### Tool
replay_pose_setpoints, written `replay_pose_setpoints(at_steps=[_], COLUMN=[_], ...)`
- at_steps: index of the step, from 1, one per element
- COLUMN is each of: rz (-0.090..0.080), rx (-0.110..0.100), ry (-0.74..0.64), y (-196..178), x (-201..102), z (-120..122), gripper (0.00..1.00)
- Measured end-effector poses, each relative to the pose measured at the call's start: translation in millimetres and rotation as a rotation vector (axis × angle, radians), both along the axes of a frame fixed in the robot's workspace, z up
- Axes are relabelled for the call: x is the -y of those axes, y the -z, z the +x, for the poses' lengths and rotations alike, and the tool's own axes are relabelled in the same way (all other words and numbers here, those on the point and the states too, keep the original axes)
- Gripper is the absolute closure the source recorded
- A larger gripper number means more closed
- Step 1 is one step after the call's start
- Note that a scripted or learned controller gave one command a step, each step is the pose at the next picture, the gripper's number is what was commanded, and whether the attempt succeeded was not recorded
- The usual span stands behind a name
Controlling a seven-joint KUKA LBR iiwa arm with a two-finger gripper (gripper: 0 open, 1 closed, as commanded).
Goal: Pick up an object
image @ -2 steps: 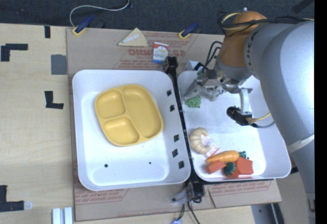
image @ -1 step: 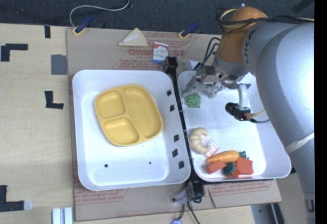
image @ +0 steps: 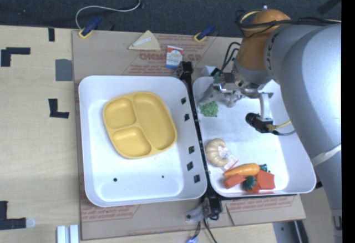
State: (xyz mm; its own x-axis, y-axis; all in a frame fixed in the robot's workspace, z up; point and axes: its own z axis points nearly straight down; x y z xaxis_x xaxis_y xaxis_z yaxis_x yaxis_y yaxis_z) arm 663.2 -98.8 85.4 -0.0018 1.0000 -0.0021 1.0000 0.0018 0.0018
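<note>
Pincer (image: pixel 217 94), state unclear, hangs above green object (image: pixel 209 109) near right bin (image: pixel 294 153) rim.

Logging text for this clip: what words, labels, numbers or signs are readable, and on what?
Cardboard sheet under the bins: red print, mostly covered and too blurred to read.
Small carton behind the bins: red and white label, too small to read.
Wrapped bun: sticker, unreadable.
Nothing else bears text.
</note>
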Motion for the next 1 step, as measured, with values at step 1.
replay_pose_setpoints(at_steps=[1], rz=[0.0], rx=[0.002], ry=[-0.001], y=[-11.1], x=[-0.4], z=[0.8], gripper=[1.0])
